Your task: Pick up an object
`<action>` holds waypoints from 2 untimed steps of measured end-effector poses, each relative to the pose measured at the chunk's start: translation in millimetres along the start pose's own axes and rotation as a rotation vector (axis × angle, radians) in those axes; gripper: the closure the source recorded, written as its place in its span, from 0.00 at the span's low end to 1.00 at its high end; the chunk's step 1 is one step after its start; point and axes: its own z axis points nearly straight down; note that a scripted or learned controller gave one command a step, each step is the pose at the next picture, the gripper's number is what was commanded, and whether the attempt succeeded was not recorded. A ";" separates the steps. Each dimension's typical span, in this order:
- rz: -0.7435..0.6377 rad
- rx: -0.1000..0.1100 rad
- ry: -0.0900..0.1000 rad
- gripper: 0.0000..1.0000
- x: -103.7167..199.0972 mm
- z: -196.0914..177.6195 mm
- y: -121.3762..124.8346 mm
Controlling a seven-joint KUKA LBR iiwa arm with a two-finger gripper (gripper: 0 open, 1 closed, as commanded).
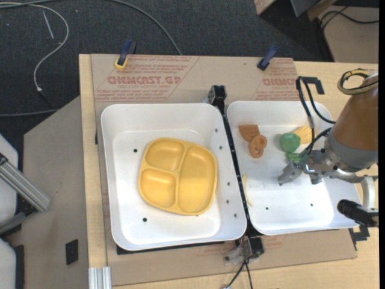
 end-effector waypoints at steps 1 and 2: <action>0.000 -0.001 0.000 0.00 0.8 53.1 -1.1; 0.001 -0.009 -0.002 1.00 0.4 39.0 1.0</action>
